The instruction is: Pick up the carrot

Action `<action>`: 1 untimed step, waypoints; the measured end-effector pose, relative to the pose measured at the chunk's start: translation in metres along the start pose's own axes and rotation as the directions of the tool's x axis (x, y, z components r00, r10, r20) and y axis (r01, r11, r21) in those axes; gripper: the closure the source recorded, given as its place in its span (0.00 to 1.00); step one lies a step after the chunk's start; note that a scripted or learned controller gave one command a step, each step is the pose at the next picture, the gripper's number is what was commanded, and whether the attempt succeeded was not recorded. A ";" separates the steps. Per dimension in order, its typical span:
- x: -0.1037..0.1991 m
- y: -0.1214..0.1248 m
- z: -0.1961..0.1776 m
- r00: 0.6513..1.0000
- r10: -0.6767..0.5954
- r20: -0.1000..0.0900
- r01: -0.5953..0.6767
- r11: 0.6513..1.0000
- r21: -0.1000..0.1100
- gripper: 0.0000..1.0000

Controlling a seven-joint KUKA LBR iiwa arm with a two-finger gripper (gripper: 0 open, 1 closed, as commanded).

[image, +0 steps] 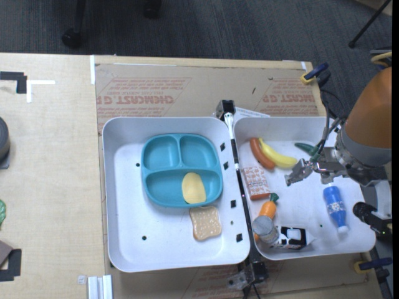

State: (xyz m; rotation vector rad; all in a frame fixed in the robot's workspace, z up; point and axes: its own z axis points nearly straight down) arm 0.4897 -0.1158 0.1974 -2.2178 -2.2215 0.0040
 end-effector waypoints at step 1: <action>0.016 -0.011 0.106 1.000 -0.002 -0.001 0.002 1.000 -0.002 0.00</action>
